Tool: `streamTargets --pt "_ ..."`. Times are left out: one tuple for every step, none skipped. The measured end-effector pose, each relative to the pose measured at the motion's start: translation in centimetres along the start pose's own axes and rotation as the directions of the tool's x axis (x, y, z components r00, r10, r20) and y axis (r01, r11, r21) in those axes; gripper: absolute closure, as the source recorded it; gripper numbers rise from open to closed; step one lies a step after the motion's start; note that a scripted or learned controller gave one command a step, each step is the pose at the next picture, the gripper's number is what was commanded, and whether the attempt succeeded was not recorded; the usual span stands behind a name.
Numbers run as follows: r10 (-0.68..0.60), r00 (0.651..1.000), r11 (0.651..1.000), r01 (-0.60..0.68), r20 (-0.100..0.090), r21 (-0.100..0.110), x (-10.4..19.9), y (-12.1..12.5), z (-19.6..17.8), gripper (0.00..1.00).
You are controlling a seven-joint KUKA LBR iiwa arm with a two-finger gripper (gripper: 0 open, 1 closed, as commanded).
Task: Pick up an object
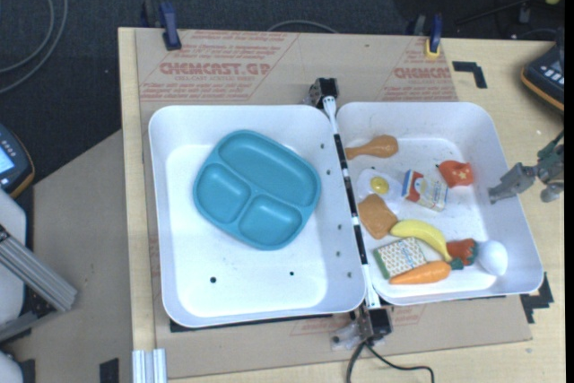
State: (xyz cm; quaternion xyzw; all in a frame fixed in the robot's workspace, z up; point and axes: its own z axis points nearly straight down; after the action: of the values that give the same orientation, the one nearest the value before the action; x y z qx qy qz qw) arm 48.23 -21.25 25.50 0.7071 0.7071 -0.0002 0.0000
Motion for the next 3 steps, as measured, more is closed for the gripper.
streamTargets --pt "-0.004 1.000 1.000 0.004 -0.002 -0.001 3.9 4.8 14.4 0.00" --pt "-0.002 1.000 1.000 0.002 -0.001 0.001 9.3 4.8 17.1 0.00" --pt "0.002 1.000 1.000 -0.002 -0.001 -0.003 9.4 1.0 16.9 0.00"
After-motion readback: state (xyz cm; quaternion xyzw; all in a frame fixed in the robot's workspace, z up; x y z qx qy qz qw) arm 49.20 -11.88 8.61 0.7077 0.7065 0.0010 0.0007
